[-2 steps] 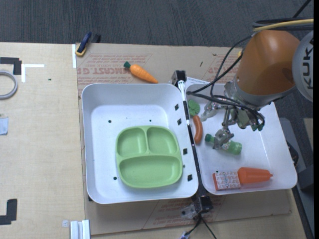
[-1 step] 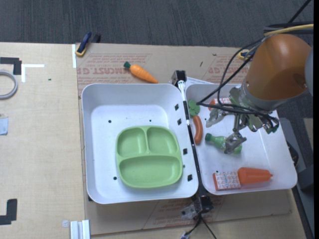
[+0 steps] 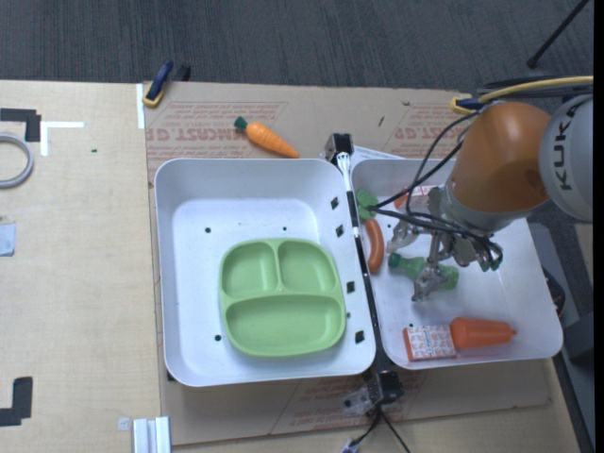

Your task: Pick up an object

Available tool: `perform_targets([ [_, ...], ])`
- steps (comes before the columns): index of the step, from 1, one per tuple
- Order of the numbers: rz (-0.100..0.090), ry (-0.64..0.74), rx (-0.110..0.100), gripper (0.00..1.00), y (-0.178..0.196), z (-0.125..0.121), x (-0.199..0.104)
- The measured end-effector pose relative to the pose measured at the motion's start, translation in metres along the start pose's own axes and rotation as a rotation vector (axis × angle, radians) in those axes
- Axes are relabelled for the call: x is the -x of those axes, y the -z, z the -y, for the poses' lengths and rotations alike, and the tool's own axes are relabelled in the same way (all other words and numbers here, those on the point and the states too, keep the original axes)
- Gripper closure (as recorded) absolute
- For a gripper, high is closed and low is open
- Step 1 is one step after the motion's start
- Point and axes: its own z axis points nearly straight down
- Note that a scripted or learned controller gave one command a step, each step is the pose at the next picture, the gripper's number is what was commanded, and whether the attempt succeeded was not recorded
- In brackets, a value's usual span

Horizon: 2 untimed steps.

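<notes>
My gripper [image 3: 429, 279] hangs low over the middle of the right bin [image 3: 528, 262], under the arm's orange band. Directly beneath it, and partly hidden by it, lies a green toy [image 3: 410, 266]. A brown sausage [image 3: 375, 244] lies along the bin's left wall. At the front of this bin are an orange carrot [image 3: 481, 330] and a small red and white box [image 3: 429, 343]. Another green piece [image 3: 366, 202] sits near the back left corner. I see nothing lifted off the bin floor.
The left bin [image 3: 189, 253] holds a green divided plate [image 3: 281, 296]. A second carrot [image 3: 267, 137] lies on the cardboard behind the bins. A blue and yellow clip [image 3: 158, 81] sits at the cardboard's back edge. Cables trail from the arm.
</notes>
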Motion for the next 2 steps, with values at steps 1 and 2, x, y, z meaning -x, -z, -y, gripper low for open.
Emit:
perform_targets([
  [1,0.003,0.304,-0.001,0.00,0.000,0.013,0.048],
  [2,0.008,0.300,-0.001,1.00,0.011,0.013,0.049],
])
